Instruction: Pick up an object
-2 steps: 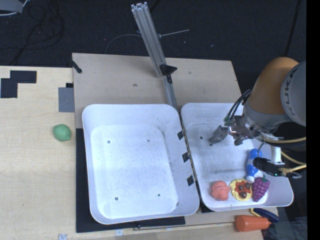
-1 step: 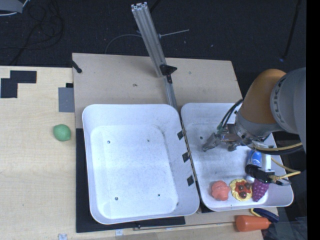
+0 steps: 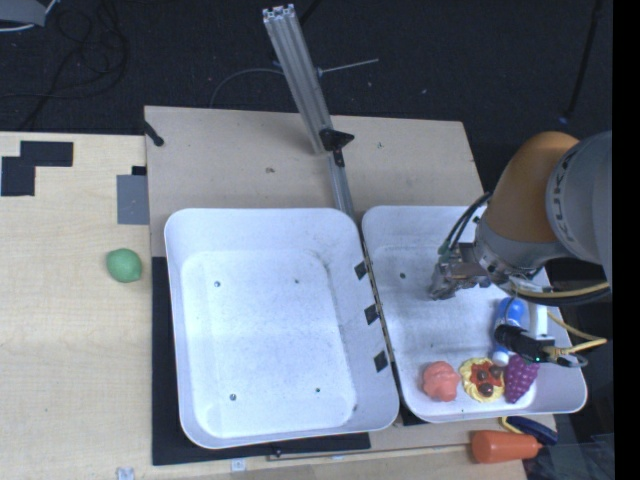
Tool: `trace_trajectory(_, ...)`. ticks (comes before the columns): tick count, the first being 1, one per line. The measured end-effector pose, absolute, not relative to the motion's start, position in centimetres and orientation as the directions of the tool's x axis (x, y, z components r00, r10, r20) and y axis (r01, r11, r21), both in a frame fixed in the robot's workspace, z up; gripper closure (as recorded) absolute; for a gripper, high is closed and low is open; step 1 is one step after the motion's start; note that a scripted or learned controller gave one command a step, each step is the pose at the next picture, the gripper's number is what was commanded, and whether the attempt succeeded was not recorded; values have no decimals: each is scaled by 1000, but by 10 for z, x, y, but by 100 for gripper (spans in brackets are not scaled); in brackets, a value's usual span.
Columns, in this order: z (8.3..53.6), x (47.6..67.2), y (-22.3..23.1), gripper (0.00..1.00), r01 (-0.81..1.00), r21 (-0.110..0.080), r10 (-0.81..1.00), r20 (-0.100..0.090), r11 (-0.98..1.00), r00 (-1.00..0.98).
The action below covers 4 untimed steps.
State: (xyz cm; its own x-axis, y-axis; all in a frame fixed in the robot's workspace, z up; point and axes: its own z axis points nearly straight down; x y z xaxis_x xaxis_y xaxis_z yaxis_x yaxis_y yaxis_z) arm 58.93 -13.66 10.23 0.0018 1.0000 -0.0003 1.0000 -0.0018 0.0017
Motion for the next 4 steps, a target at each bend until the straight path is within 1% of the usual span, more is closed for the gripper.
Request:
trace_trajectory(1,164,593,-137,100,1000,4,1000,-1,0,0)
trace_trajectory(2,222,594,-147,100,1000,5,1000,-1,-1,1)
trace_trajectory(3,249,594,-147,100,1000,2,1000,0,-1,1)
trace_trajectory(4,239,585,-104,100,1000,-1,1000,1,2,-2)
